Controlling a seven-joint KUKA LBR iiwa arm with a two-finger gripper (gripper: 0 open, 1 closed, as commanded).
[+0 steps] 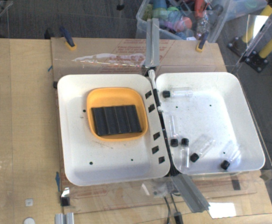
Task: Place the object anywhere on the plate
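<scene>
**Operator:** Where is the object, and which way does it lie?

**Arm:** The black ribbed block [116, 120] lies flat on the orange plate [115, 93], inside the left bin [80, 164]. Its long axis runs left to right across the view, with the right end tipped a touch downward. The grooves cut across it, from the far side toward the near side. It covers the near half of the plate and its lower edge reaches the plate's near rim.

**Operator:** And your gripper?

**Arm:** I cannot tell whether my gripper is released or clenched.

**Operator:** What about the surroundings?

**Arm:** The right bin [229, 85] holds several clear vials with black caps. One vial [179, 93] lies near its far wall, and the other vials [202, 146] are scattered toward the near side. Both bins sit on brown cardboard [108, 50] on a pale wooden bench [14, 125]. A blue clamp [68, 39] grips the cardboard's far edge. Beyond the bench, a clear tub of colourful oddments [187, 6] stands on the dark carpet
</scene>
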